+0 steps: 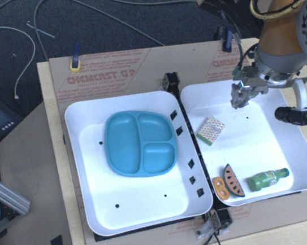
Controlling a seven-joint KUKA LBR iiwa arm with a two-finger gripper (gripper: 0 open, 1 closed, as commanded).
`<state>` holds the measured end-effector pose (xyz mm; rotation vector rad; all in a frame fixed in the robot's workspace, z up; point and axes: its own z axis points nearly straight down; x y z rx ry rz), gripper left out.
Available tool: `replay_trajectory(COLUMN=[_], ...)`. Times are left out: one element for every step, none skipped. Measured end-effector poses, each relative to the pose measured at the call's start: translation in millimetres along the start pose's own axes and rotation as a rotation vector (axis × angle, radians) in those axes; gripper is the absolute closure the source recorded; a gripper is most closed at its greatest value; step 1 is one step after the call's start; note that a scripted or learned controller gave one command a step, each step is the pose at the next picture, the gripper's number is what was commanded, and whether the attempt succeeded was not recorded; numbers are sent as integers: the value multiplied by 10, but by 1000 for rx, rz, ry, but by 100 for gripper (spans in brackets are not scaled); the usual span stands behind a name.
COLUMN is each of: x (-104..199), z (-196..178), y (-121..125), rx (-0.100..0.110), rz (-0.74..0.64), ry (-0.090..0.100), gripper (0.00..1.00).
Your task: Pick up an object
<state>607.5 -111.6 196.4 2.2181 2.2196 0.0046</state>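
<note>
My gripper (240, 98) hangs over the back of the right bin (294, 144), above bare white floor. A small patterned packet (210, 130) lies down and to the left of it, near the divider. A green bottle (267, 178) lies on its side at the bin's front. Beside it sits a watermelon-slice toy (232, 180) with an orange piece (220, 189) to its left. I see nothing between the fingers.
The left bin (92, 174) holds a blue divided plate (140, 142). A black clamp strip (185, 137) runs between the bins. Cables lie on the dark floor behind the bench. A black fitting (292, 115) juts over the right bin's right wall.
</note>
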Motion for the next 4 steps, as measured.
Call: replay_trajectory(x=[1, 563, 1068, 1573], z=[-293, -216, -146, -266], y=[12, -103, -329, -417], rx=[0, 8, 9, 5], rz=[0, -4, -4, -6], ry=[0, 3, 3, 3], gripper=[100, 100, 100, 100])
